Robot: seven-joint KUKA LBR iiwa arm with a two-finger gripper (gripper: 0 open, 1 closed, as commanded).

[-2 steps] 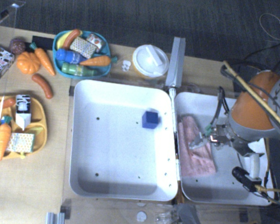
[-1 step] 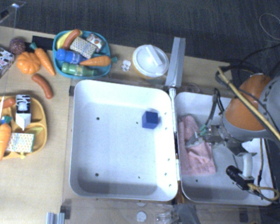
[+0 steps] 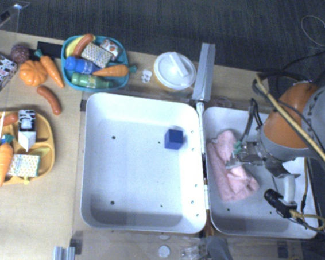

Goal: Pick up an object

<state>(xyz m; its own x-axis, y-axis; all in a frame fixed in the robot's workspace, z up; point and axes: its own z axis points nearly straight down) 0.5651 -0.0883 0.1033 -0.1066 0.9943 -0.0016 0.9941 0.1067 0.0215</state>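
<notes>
Right bin (image 3: 291, 224): pink cloth (image 3: 230, 171) lies crumpled along the bin's left half, running from upper left toward the middle. Arm (image 3: 293, 120) reaches in from the right; claw (image 3: 242, 154) is down on the cloth's right edge, touching or just above it. Cannot tell whether the claw is open or closed; wrist and cables hide it. Left bin (image 3: 114, 208): one blue cube (image 3: 174, 138) near the upper right corner, well apart from the claw, with the bin walls between them. Table (image 3: 54, 225) left of the bins carries toy food.
</notes>
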